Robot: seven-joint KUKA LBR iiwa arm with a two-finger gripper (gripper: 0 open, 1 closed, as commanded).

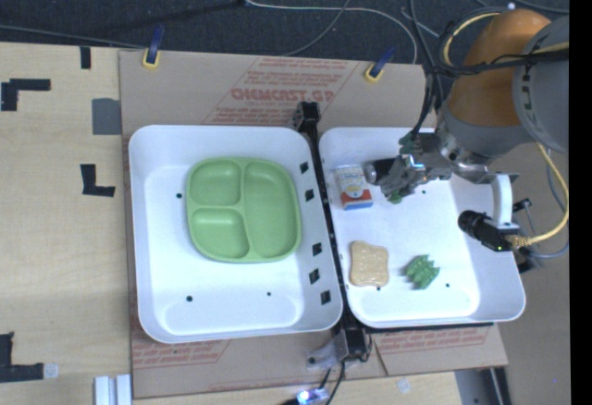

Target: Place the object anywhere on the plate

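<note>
Nearest the camera, a tan slice of bread (pixel 369 264) and a small green piece (pixel 423 272) lie loose in the right bin (pixel 481 301), well apart from the green plate (pixel 244 210) waiting in the left bin (pixel 157 301). Farther back, the pincer (pixel 400 179) hangs low just beside a small carton (pixel 351 186), likely lining up a grasp; whether it is open or closed I cannot tell

Reaches in from the right, grey arm (pixel 546 89) bent over with the orange band (pixel 490 70) uppermost above the wrist (pixel 467 144). Gripper (pixel 396 183) points leftward and low, dark and small against the white; finger spacing too blurred to tell.
</note>
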